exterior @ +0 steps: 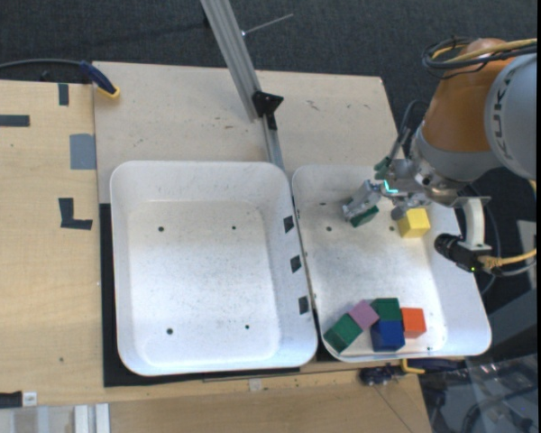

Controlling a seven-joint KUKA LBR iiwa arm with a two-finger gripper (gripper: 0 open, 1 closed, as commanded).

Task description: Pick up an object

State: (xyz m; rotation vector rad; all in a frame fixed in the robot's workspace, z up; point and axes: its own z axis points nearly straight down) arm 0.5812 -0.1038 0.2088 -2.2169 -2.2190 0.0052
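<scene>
The tool [364, 207] sits in the upper part of the right bin [361, 260], right of centre in the frame, reaching leftward from the grey-and-orange arm [473, 115] at the upper right. Its tips are a blur of grey and green; whether the fingers are parted or closed, or have hold of anything, I cannot tell. Just to its right lies a yellow block [415, 222], near the tool but apart from its tips. Lower down, in the bin's bottom corner, a cluster of blocks huddles together: a dark green block [343, 331], a pink block [364, 314], a blue block [388, 334], a green block [386, 308] and an orange block [414, 321]. The left bin [126, 269] lies alongside on the desk [162, 115]. A metal rail [230, 39] slants down from the top edge.
</scene>
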